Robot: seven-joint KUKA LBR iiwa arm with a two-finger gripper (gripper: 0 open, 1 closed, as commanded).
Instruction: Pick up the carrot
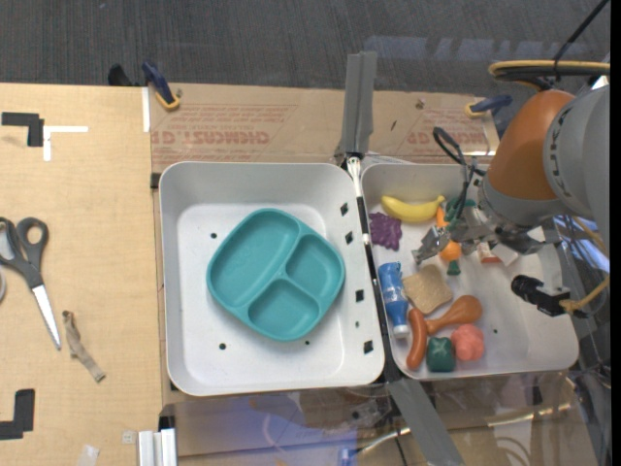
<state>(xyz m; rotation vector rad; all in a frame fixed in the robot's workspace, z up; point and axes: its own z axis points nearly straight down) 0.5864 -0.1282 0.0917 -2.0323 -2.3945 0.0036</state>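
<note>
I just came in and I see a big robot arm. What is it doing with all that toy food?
The arm's gripper is down in the right bin, right at a small orange carrot it wants to pick up. A banana, purple grapes and other toy food lie around it. The left bin has a teal divided plate.

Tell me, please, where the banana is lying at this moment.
In the camera view, the banana lies in the right bin, near its far left corner, just beyond the purple grapes and left of the pincer.
</note>
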